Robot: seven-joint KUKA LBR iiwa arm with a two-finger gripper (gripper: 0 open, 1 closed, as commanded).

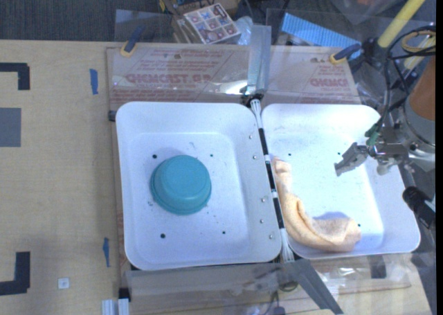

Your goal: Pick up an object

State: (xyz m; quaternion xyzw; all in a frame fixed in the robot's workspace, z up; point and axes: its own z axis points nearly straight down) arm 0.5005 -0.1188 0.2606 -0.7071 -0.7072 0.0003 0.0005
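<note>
I read this as the approach step: nothing is lifted yet, and I still have to settle on a target and come down on it. From my seat the gripper (356, 156) hangs over the right bin (304, 116), toward its 3 o'clock side, with the arm coming in from the right. I can make out one dark finger reaching toward 9 o'clock with nothing in it, but the slant of the camera hides how the fingers stand, so I cannot tell whether they are spread or closed.

The nearest thing to take is the tan cloth (304, 220), lying in the right bin against its left wall and bottom edge, at about 7 o'clock from the gripper and apart from it. It is a long curved strip: one end points toward 12 o'clock up the divider, the body bends, and the other end points toward 3 o'clock along the bottom wall. Its long axis runs roughly 11 to 5.

The other candidate, a teal bowl (181, 183), sits upside down in the middle of the left bin (138, 127), well apart.

My next move, as I judge it, is to carry the gripper toward 7 o'clock, turn the fingers across the strip's width, and descend on the thicker lower bend.
</note>
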